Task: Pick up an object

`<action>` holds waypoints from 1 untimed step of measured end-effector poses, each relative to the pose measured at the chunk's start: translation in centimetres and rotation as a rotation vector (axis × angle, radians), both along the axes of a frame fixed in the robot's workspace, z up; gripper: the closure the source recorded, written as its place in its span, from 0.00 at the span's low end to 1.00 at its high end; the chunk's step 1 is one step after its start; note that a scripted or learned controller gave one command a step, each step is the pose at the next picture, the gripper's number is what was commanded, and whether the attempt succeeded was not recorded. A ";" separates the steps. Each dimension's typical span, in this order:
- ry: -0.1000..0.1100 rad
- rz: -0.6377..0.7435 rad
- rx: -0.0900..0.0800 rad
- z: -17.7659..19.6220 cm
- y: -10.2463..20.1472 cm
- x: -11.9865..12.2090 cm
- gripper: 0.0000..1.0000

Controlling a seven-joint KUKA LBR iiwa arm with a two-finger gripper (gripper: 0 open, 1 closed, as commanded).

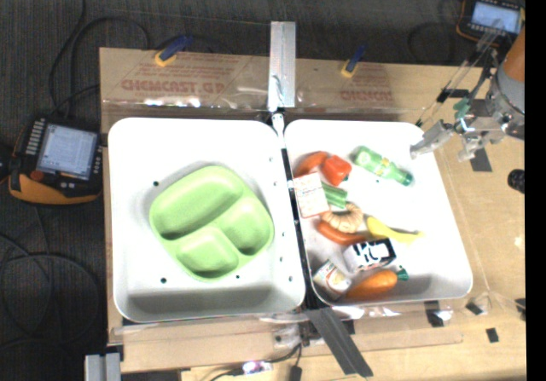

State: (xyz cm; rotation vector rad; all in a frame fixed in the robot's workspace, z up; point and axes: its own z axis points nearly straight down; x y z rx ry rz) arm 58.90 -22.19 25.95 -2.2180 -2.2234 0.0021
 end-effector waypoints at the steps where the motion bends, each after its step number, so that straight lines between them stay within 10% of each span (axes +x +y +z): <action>1: 0.000 0.144 0.001 -10.4 6.8 2.7 0.00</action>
